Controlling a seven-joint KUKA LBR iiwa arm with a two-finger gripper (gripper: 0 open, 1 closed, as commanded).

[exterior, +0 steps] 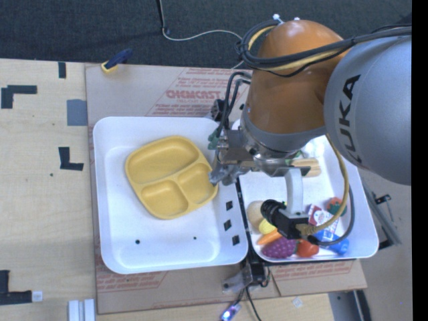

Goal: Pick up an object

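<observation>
The gripper (224,169) is placed at the right rim of the yellow plate (167,179) in the left bin (154,246), the state of the jaws cannot be told, and the plate could be pushed aside, not gripped.

Bins and contents, counted
Two white bins (110,199) (358,212); one yellow three-section plate (170,176); one purple grape bunch (281,247); roughly six other small toy pieces (307,248), partly hidden.

A yellow divided plastic plate (170,176) blocks the middle of the left white bin (167,246); the strip in front lies bare.
</observation>
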